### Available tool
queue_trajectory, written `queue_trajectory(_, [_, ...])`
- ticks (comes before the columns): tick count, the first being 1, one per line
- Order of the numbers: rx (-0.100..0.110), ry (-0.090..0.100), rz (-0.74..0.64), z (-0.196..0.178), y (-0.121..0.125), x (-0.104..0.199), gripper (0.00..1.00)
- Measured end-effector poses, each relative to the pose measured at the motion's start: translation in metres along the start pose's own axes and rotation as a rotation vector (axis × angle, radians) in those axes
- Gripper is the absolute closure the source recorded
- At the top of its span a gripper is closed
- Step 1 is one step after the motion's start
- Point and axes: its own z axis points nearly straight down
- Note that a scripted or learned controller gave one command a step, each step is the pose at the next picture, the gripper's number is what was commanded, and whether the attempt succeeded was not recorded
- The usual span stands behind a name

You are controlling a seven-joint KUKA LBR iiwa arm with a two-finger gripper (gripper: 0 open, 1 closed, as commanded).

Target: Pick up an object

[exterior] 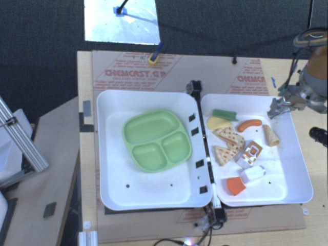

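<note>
My gripper hangs over the far right corner of the right bin, with nothing seen between its fingers. Below it in that bin lie several toy foods: a green stick, a yellow piece, a red sausage, a tan cone, two pizza slices, a patterned orange-and-white block, a white block and an orange block. The sausage and cone lie closest to the gripper.
The left bin holds a green divided plate. A black divider with clips runs between the bins. A metal frame stands at the left edge. A shiny sheet lies beyond the bench.
</note>
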Motion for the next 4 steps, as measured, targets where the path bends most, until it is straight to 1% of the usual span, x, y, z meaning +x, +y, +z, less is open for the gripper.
queue_trajectory(1, [0.003, 0.001, -0.002, -0.015, 0.001, 0.0, 1.0])
queue_trajectory(2, [0.003, 0.004, -0.009, -0.024, 0.004, 0.058, 1.0])
queue_trajectory(3, [0.004, 0.004, -0.009, -0.032, 0.001, 0.115, 1.0])
queue_trajectory(4, [0.006, 0.004, -0.008, -0.034, -0.003, 0.166, 1.0])
